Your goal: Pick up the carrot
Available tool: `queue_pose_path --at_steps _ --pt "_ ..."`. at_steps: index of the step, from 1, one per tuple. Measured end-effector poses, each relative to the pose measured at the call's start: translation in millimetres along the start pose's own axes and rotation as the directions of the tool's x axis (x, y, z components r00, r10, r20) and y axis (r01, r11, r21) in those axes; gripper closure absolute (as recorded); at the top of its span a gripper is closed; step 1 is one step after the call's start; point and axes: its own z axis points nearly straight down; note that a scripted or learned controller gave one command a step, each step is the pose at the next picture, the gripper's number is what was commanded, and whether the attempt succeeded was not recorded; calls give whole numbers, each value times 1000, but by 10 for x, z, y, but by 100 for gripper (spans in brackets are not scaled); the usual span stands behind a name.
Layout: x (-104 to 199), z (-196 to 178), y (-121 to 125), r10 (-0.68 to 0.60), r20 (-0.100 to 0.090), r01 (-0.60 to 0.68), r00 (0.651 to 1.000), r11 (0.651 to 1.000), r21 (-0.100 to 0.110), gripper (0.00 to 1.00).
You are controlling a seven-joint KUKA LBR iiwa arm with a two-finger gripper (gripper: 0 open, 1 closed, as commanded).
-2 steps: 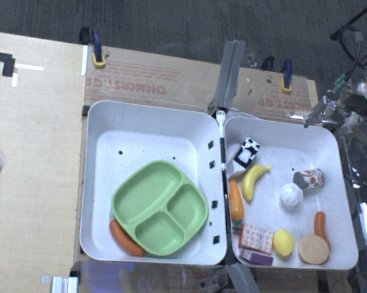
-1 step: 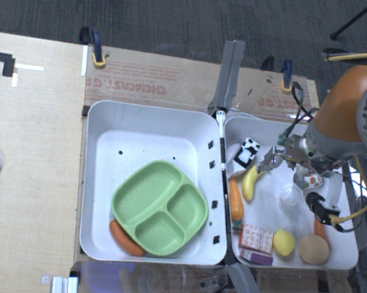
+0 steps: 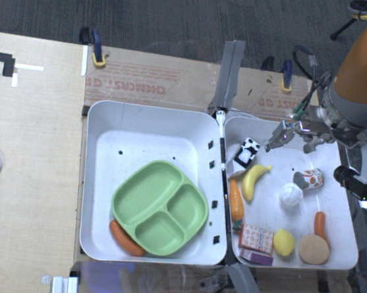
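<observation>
The carrot (image 3: pixel 235 200) is an orange, tapered piece lying along the left wall of the right bin (image 3: pixel 346 202), just below and left of a banana (image 3: pixel 253 180). My gripper (image 3: pixel 294 141) hangs over the back of the right bin, up and to the right of the carrot and well apart from it. Its two fingers (image 3: pixel 276 137) stand spread, open, with nothing between them.
Around the carrot in the right bin lie a black-and-white cube (image 3: pixel 246 151), a small can (image 3: pixel 309 180), a white ball (image 3: pixel 290 196), a lemon (image 3: pixel 283 242), a tan disc (image 3: pixel 314 250), a small box (image 3: pixel 256 238) and a short orange piece (image 3: pixel 320 223). The left bin (image 3: pixel 101 165) holds a green divided plate (image 3: pixel 160 207) and an orange-red sausage shape (image 3: pixel 126 238).
</observation>
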Motion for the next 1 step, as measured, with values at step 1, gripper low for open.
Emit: queue_pose_path --at_steps 1 --pt "449 777 -373 -302 -2 302 953 953 2 0"
